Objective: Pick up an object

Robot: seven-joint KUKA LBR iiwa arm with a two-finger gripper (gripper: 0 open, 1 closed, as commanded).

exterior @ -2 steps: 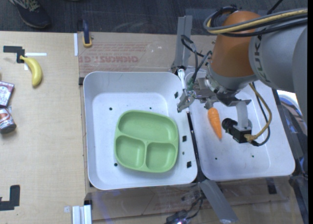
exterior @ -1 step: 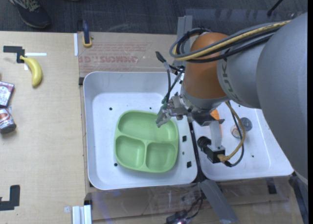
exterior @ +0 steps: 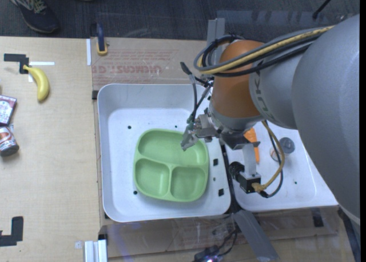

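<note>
**Arm low over bin seam, green tray in left bin**

Grey arm body (exterior: 320, 100) sits nearest the lens, filling the right side, w/ yellow and black cables running across its top. Below it the orange band (exterior: 237, 86) caps the wrist, which points down toward the seam between the two bins. Gripper (exterior: 191, 137) hangs at the wrist's lower left, over the upper right corner of the green tray (exterior: 170, 166); metal fingertip looks to be at or touching the tray rim, but contact can't be confirmed. Open or closed: can't tell, parts too small and overlapped. Nothing seen held.

Left bin (exterior: 114, 141): white, shallow, holds the green tray, a three-compartment plate lying flat, one long section at top, two smaller below. Compartments look bare.

Right bin (exterior: 297, 189): mostly hidden by arm. An orange object (exterior: 252, 141) peeks out just beside the wrist, and a small round grey item (exterior: 286, 146) lies near it.

Off to the left on the wooden bench (exterior: 51, 169): a banana (exterior: 39, 82), plus small packets (exterior: 7, 123) at the edge.
</note>
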